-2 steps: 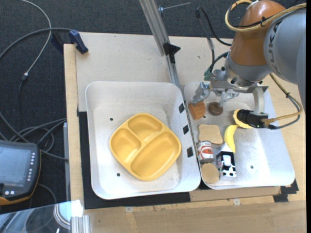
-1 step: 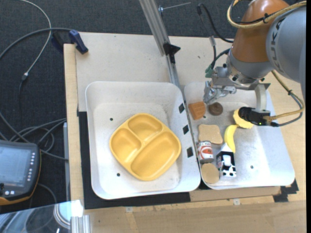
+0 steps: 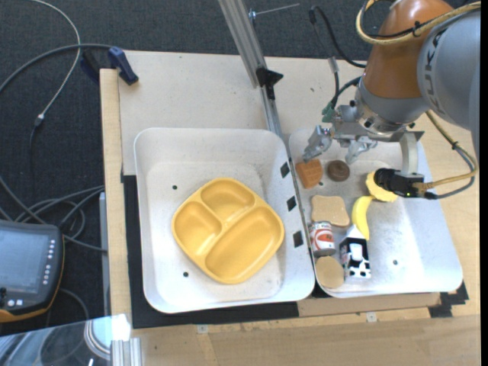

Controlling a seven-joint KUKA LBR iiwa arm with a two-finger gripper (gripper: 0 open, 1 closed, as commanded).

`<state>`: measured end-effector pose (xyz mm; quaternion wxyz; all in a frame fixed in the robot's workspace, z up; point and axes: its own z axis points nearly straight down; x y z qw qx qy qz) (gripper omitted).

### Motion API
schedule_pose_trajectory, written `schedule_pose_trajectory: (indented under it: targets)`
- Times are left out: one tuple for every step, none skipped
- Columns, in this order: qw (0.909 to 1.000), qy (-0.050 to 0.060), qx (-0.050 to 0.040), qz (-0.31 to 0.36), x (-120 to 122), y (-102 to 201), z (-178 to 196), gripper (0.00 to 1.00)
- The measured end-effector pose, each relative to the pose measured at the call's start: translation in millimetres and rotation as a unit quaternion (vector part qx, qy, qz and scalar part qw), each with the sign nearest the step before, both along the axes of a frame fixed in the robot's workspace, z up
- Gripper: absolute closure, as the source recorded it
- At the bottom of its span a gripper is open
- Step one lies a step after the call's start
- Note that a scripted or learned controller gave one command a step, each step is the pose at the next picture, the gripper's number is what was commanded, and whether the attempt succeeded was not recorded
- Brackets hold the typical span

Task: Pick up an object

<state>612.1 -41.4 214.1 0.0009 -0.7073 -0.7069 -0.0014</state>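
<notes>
Partly hidden by the arm (image 3: 427, 52): right bin's (image 3: 427, 239) far edge. Gripper (image 3: 336, 145) spread wide, holding nothing, poised above brown round piece (image 3: 338, 171), beside orange-brown block (image 3: 309, 174).

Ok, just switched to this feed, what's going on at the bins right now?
The KUKA arm's gripper hovers low over the back of the right bin, near an orange-brown block and a small brown disc. Nothing shows between its jaws. A banana, a can and a black-and-white carton lie nearer the front. The left bin holds a yellow divided plate.
</notes>
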Motion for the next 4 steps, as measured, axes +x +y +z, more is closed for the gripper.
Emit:
schedule_pose_trajectory:
  targets:
    - [1.0,-0.002,0.0004,0.0,1,0,11,1.0]
    - [1.0,-0.001,0.0004,0.0,1,0,11,0.0]
    - [1.0,0.003,-0.001,0.001,-8,15,-10,0.0]
    - [1.0,-0.003,-0.0033,-0.002,21,-43,21,0.0]
